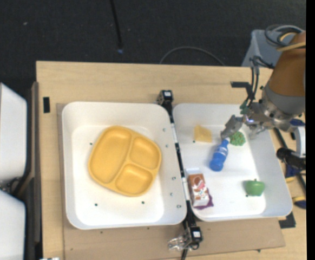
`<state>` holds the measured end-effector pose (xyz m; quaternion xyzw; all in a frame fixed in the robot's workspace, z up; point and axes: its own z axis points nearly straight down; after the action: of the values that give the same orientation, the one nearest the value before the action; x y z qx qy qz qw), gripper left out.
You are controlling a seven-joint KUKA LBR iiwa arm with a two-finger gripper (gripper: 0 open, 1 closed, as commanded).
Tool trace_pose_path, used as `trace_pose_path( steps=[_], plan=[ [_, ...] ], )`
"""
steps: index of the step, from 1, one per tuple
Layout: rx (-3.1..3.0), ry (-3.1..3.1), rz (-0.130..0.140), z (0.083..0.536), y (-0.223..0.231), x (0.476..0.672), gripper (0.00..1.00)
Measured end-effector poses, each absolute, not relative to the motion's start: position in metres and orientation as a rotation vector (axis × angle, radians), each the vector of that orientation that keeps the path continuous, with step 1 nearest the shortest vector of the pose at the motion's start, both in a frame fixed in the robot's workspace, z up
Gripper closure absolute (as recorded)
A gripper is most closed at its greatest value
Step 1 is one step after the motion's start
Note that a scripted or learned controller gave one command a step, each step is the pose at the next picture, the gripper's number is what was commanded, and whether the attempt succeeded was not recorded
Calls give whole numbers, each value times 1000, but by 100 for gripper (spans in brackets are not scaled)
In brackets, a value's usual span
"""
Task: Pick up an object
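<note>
Gripper (234, 130) above blue bottle (219, 156)

wooden worktop (109, 80) on a dark floor (65, 20). two shallow white bins side by side: left bin (76, 210), right bin (271, 199). yellow divided tray (125, 160) lies in the left bin, about centre, three compartments. black clip (165, 97) at 12 o'clock of the seam between the bins, a metal clip (183, 240) at 6 o'clock. thin dark cable (114, 15) runs over the floor at 12 o'clock. white panels (6, 140) at 9 o'clock.
</note>
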<state>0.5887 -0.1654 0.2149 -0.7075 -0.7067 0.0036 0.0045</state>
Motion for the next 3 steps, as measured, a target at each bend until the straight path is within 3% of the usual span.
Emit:
trace_pose_path(
  steps=[1,3],
  plan=[
    [-2221,-2224,0,222,-165,592,0],
    [-2219,-2223,4,106,-166,590,0]
  ],
)
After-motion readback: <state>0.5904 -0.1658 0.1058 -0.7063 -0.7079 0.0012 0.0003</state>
